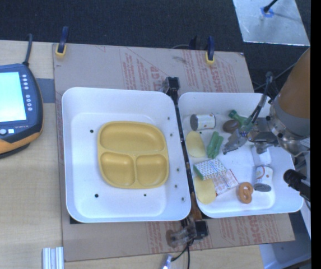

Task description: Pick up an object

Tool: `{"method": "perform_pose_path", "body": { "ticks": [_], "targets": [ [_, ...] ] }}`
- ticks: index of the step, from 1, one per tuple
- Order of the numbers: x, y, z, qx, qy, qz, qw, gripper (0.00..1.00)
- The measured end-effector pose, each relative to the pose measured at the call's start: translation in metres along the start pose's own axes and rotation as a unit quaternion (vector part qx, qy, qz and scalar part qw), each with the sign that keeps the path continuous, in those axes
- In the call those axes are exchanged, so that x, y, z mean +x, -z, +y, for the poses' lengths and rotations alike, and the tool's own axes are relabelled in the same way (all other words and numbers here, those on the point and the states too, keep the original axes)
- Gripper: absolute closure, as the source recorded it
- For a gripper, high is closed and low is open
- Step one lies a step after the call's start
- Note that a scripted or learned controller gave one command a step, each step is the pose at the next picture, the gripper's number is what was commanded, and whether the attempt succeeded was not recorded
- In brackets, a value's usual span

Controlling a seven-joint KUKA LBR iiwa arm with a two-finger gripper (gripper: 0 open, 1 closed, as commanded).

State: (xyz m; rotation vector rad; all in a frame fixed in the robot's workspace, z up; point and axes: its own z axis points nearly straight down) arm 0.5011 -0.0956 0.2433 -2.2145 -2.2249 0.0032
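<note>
My gripper (pixel 240 139) hangs low over the upper middle of the right bin (pixel 283 206), reaching in from the right below the arm's orange band. Its tip is close to a green block (pixel 214 144) and a brown-grey lump (pixel 230 126), and I see nothing held in it. Around it lie a small white jar (pixel 203 121), a green piece (pixel 237 116), a pale yellow oval (pixel 195 144), a checked packet (pixel 209 168), a speckled packet (pixel 226 181), a second yellow oval (pixel 205 190), a brown pretzel-like ring (pixel 244 192) and a white tube (pixel 263 175).
The left bin (pixel 76 195) holds a yellow divided plate (pixel 133 153). A teach pendant with a lit screen (pixel 6 105) lies on the bench at far left. Clamps (pixel 210 48) pin the cardboard sheet under the bins at its back edge.
</note>
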Motion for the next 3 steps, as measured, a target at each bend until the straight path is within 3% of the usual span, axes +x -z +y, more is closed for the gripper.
{"method": "perform_pose_path", "body": {
  "ticks": [1,2,3],
  "targets": [
    [0.002,-0.151,0.078,0.000,0.001,-0.001,1.0000,0.00],
    [0.001,-0.141,0.078,0.001,0.003,-0.002,1.0000,1.00],
    [0.068,-0.051,0.074,0.000,0.000,0.000,1.0000,1.00]
  ]
}}
